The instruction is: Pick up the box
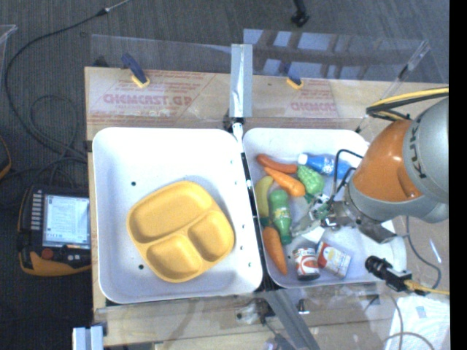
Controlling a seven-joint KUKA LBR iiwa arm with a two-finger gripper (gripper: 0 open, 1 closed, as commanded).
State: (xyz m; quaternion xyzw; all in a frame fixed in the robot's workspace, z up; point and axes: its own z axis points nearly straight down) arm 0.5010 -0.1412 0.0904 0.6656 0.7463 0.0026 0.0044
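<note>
Box (334, 259) lies just below jaws — right bin (379, 272).

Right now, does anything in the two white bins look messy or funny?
Nothing looks broken or spilled. The small red and white box lies tilted beside a small can in the right white bin, where toy foods are jumbled. The yellow divided plastic tray sits askew in the left bin.

One fixed camera above the bench (160, 97), angled down, framing both white bins (109, 195) fully
</note>
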